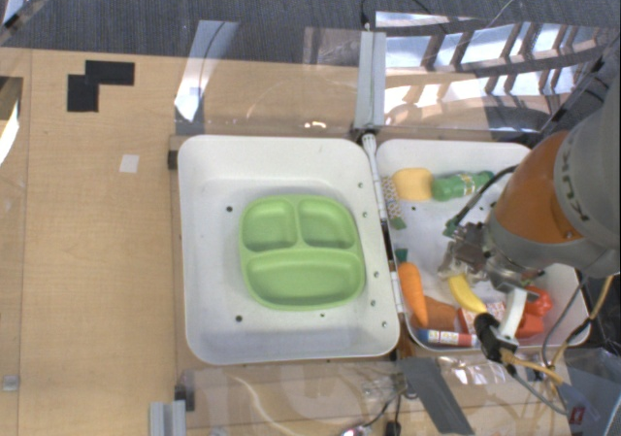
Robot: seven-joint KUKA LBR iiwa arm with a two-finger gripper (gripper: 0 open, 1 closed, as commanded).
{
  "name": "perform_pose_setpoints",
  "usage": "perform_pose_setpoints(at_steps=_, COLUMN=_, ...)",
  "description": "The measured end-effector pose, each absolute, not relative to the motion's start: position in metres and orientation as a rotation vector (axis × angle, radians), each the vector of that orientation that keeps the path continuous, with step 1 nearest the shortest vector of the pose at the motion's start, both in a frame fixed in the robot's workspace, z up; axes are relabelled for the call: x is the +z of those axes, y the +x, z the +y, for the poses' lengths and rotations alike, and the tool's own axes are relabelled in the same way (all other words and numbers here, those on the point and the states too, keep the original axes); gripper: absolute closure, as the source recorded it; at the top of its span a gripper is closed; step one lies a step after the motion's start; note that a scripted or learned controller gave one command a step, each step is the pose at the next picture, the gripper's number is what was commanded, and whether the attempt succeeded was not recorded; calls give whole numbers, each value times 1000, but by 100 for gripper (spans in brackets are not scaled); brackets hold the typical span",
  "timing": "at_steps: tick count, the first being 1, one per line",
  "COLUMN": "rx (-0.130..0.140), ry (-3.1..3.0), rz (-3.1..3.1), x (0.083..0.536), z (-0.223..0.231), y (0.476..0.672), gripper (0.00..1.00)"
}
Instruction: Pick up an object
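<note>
Pale wooden bench (87, 259) under dark grey carpet at the top edge, bearing two shallow white bins side by side behind clear plastic walls. Left bin (209, 327): a green divided plate (302, 251), three compartments, lying flat near the middle. Right bin (419, 220): a yellow lemon-like toy (412, 184) touching a green bottle (458, 184) along the far side; an orange carrot (413, 290) near the left wall; a yellow banana (466, 292) just right of it; a red-and-white marker (448, 337) along the near wall; a red object (536, 313), partly hidden. Grey arm with orange band (543, 196) reaching in from the right, gripper (470, 254) low over the bin, just above the banana. Finger state: cannot tell, hidden by the wrist.
</note>
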State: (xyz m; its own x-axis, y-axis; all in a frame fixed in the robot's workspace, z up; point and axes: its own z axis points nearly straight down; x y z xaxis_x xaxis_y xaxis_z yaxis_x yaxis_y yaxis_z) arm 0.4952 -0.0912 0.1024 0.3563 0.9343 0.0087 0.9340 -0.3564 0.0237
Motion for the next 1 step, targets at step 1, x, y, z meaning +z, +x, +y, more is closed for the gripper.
perform_pose_setpoints(at_steps=1, rx=3, ry=2543, rz=1841, x=94, z=-164, y=531, gripper=100)
